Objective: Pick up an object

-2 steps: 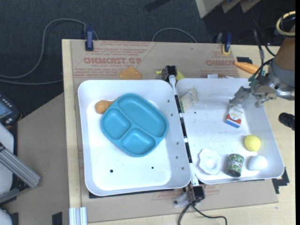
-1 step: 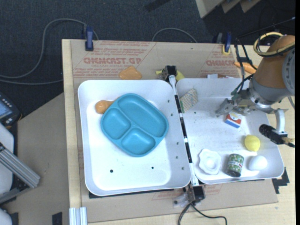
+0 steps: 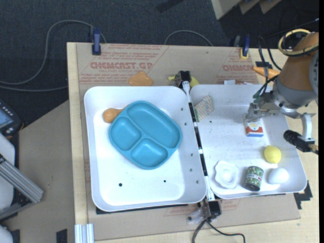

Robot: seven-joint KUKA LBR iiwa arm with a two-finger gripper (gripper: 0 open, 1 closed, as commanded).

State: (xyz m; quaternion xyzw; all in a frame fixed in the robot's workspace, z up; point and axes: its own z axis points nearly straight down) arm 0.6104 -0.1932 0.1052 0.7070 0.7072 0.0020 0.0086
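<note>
My gripper (image 3: 254,116) hangs over the upper right part of the right bin (image 3: 223,140), on the grey arm that comes in from the right. Just below it, and touching or nearly touching it, a small red and white box (image 3: 254,131) lies on the bin floor. A yellow ball (image 3: 272,154) rests further toward the front. Along the front edge sit a white fried-egg toy (image 3: 225,174), a green can (image 3: 253,177) and a white egg (image 3: 278,175). A grey mesh piece (image 3: 204,107) lies at the bin's upper left.
The left bin (image 3: 101,181) holds a blue divided plate (image 3: 145,134) and an orange lump (image 3: 110,115) by its left rim. Behind the bins on the board lie an orange item (image 3: 140,78) and a yellow and black item (image 3: 183,78).
</note>
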